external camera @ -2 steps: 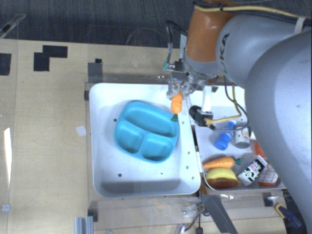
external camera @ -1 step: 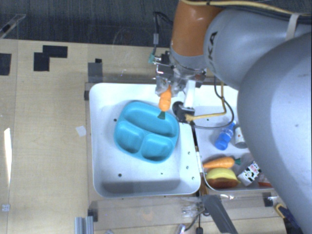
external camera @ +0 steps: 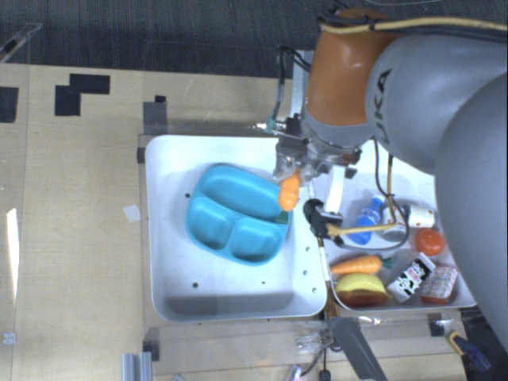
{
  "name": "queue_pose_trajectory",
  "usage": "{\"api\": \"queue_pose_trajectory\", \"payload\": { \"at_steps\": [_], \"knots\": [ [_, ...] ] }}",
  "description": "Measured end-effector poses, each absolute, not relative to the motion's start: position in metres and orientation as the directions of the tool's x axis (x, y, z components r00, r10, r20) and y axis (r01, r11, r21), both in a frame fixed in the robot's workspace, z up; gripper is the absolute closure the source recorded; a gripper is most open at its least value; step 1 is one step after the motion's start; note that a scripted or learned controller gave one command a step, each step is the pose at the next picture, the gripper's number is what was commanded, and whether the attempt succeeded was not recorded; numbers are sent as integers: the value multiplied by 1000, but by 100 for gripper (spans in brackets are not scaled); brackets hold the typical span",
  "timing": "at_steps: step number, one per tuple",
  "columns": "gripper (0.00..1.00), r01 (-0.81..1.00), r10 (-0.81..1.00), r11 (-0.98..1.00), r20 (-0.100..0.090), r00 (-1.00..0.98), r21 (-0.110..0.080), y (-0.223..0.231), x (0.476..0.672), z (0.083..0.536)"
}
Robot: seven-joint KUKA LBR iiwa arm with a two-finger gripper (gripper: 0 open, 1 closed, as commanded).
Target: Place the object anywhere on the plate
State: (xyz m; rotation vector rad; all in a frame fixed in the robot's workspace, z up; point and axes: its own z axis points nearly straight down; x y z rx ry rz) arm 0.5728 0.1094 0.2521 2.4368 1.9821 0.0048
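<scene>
I see the blue plate [external camera: 234,217] mid-left bin [external camera: 163,236], 3 compartments. At its right rim the gripper [external camera: 290,182] clenches an orange carrot [external camera: 289,193], long axis upright; I judge release lies just leftward.

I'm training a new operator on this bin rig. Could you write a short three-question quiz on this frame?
1. True or false: the orange carrot-like object lies flat in the plate's largest compartment.
2. Which bin holds the blue plate? A) left bin B) right bin C) neither
3. Fill in: the plate is divided into ___ compartments.

Key
1. False: it hangs at the gripper, over the plate's right edge.
2. A: the plate sits in the left bin; the right bin holds the clutter of small items.
3. Three.
</scene>
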Motion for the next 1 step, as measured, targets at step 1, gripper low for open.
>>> {"api": "queue_pose_trajectory", "payload": {
  "at_steps": [1],
  "knots": [
    [100, 994, 994, -108, 2, 108, 7, 127, 554, 382]
  ]
}}
